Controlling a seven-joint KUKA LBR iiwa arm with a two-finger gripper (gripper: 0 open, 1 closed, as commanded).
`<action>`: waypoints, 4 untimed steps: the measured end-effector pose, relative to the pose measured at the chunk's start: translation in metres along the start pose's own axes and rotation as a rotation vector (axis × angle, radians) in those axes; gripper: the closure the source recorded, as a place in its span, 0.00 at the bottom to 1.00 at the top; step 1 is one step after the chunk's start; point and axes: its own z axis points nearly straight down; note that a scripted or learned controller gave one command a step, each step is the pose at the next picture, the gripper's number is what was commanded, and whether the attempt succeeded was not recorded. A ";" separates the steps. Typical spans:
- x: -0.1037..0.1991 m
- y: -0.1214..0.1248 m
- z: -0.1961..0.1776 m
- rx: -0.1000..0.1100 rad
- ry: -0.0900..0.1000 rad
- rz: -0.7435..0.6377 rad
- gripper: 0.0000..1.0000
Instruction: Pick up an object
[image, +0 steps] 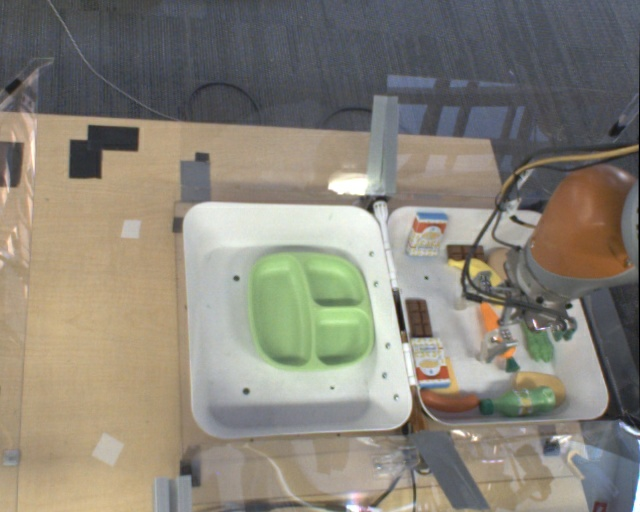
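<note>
**Q:** What did the surface look like?

**A:** Pale wood-grain bench (90, 330) stretched beneath two shallow white bins, with grey ribbed carpet (250, 50) at the far edge. Nearest the camera, in the right bin (596, 395), lay a glossy green bottle (520, 403) on its side, long axis left to right, beside a smooth reddish sausage shape (450, 402).

**Q:** And farther in?

**A:** A small printed carton (430, 362) and a dark, ridged chocolate bar (419, 318), its long axis running near to far. An orange carrot-like piece (488, 316) sat by the gripper (497, 345), which hung low over the right bin's middle; whether its metal fingers were apart or together, I could not tell, and nothing showed between them.

**Q:** The left bin?

**A:** The left bin (215, 300) held a rounded, matte green divided plate (308, 310). At the far end of the right bin stood another printed carton (427, 233).
</note>
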 end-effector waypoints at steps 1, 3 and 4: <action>-0.002 0.001 -0.011 0.002 -0.006 -0.006 1.00; -0.041 -0.026 -0.210 0.004 -0.011 -0.169 1.00; -0.119 0.047 -0.175 -0.009 0.005 -0.253 1.00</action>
